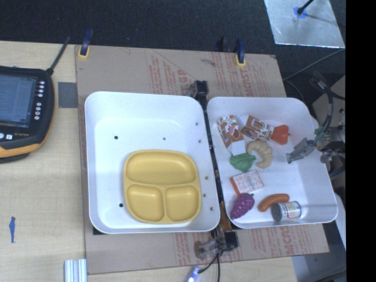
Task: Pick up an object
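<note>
The counter carries a brown cardboard sheet, and on that two white bins sit side by side, touching along their inner edges; the left bin holds a yellow divided tray lying flat toward its near side; the right bin holds a scatter of small things; a handheld control pad with an orange rim lies on the counter well to the left of the bins; at the right bin's far-right edge the claw reaches in over the rim, grey and small in view, with nothing seen between its fingers, and how far they are parted cannot be told; inside the right bin, two brown and white packets lie near the back, a red pepper just beside the second; a croissant lies in the middle with a green leaf-shaped piece touching its left; a small card with red print lies nearer; a purple bunch of grapes, a sausage and a small can sit along the near edge
</note>
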You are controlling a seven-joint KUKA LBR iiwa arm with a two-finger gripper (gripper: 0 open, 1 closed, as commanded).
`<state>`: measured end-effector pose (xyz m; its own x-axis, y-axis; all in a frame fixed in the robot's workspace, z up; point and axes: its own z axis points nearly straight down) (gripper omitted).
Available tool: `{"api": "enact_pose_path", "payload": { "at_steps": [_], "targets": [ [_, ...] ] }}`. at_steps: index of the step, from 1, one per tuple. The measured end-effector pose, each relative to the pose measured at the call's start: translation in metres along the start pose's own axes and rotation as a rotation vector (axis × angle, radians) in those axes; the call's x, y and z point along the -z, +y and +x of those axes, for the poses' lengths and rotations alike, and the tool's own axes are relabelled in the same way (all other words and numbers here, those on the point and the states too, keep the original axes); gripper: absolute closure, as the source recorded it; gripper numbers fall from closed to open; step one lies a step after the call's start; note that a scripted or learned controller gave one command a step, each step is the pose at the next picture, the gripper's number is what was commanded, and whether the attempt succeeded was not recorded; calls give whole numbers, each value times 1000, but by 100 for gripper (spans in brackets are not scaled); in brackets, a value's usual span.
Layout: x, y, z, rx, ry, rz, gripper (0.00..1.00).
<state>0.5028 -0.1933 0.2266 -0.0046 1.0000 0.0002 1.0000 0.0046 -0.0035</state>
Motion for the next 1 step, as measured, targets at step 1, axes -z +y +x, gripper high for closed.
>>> {"api": "enact_pose_path", "payload": {
  "at_steps": [1],
  "targets": [
    [-136, 32, 13, 2, 0, 2, 0]
  ]
}}
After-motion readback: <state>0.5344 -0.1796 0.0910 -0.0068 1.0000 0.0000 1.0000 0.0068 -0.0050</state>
